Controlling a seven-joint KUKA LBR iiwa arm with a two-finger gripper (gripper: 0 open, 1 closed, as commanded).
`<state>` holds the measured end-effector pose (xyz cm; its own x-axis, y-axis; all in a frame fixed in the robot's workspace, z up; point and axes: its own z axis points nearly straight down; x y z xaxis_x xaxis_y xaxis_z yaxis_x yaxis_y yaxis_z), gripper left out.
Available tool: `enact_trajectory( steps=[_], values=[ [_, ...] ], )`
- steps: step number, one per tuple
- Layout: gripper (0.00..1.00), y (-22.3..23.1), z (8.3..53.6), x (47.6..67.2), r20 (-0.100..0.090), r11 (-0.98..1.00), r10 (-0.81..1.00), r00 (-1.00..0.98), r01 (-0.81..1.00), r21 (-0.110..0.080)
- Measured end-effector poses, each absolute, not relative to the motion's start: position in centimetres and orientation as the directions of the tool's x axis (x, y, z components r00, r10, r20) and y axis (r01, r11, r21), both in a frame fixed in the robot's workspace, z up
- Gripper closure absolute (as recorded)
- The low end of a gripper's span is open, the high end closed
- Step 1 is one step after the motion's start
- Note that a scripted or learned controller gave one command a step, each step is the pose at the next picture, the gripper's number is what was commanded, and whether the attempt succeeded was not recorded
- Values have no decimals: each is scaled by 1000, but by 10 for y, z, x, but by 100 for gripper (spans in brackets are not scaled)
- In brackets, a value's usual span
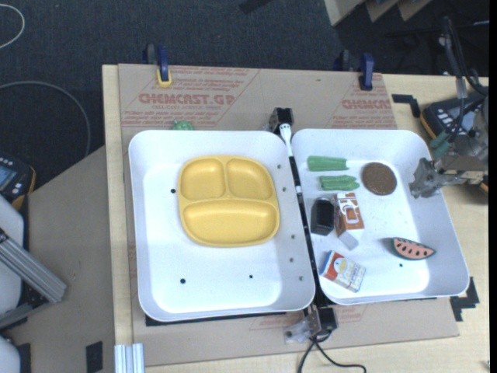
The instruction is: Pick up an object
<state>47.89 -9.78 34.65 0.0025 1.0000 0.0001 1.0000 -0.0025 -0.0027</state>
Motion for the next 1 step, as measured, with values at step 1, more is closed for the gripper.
enact_trajectory(
  steps=[1],
  values=[
    [100,-17,208,564,3,6,1000,-6,1000,5]
  ],
)
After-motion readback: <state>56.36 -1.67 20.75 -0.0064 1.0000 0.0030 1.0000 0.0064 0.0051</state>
